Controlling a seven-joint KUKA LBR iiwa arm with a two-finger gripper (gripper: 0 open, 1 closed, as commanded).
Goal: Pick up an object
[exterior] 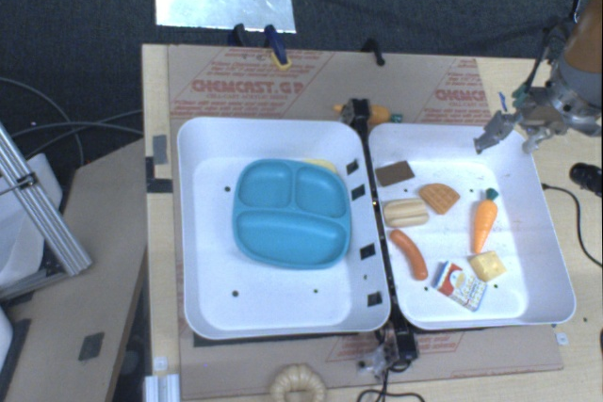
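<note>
The right bin (528,297) holds several toy foods: a brown chocolate piece (394,172), a tan cracker (439,197), a hot dog bun (406,213), a red sausage (409,254), an orange carrot (484,221), a yellow cheese cube (488,265) and a small printed packet (460,285). My gripper (513,133) hangs at the bin's far right corner, above its rim, with its two fingers spread apart and nothing between them. The carrot lies a short way in front of it.
The left bin (203,297) carries a blue divided plate (290,213) with something yellow (321,165) peeking from behind it. A black divider clamp (360,113) sits between the bins at the back. A cable (584,174) lies off the bench's right side.
</note>
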